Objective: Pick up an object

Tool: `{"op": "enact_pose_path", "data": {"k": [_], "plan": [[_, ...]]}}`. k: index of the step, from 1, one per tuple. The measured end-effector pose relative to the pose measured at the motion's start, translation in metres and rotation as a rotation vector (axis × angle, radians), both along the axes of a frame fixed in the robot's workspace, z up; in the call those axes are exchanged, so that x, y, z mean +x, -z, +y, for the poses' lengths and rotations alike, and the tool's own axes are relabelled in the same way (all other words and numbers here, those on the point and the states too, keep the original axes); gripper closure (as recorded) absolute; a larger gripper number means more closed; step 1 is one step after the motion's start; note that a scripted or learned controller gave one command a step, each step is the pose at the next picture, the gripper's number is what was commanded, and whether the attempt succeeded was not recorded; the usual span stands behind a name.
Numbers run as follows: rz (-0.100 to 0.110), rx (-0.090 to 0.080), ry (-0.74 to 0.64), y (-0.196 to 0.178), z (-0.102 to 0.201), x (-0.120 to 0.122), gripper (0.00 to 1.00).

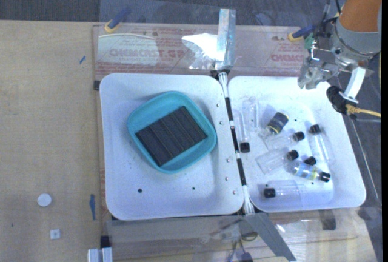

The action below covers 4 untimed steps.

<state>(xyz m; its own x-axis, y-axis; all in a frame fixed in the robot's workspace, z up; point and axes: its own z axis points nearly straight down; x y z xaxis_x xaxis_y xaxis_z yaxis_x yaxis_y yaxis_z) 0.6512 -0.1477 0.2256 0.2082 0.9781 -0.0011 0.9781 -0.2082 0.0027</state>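
Observation:
The right bin [345, 191] holds several small clear vials with black caps, among them one near the front [280, 191] and one by the divider [240, 133]. A short dark cylinder with a yellow end [277, 122] lies near the bin's middle. A vial with a yellowish label [308, 172] sits toward the right. My gripper [310, 76] hangs above the bin's far right corner, apart from all of these things and with nothing seen in it.
The left bin [115, 188] contains a teal dish [171, 131] bearing a dark ridged block [170, 134]. A clear plastic sheet and a metal bar [227, 39] lie behind the bins. A yellow cable [367, 113] runs by the right rim.

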Motion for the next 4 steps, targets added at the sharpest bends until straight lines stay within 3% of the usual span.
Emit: {"op": "enact_pose_path", "data": {"k": [1,2,3,4], "plan": [[0.001,0.0,0.0,0.0,0.0,0.0,0.0],[0.001,0.002,0.135,0.131,-0.011,-0.052,0.0],[-0.003,0.008,0.161,0.1,-0.062,-0.088,0.0],[0.001,0.0,0.06,-0.082,-0.061,-0.067,0.0]]}}
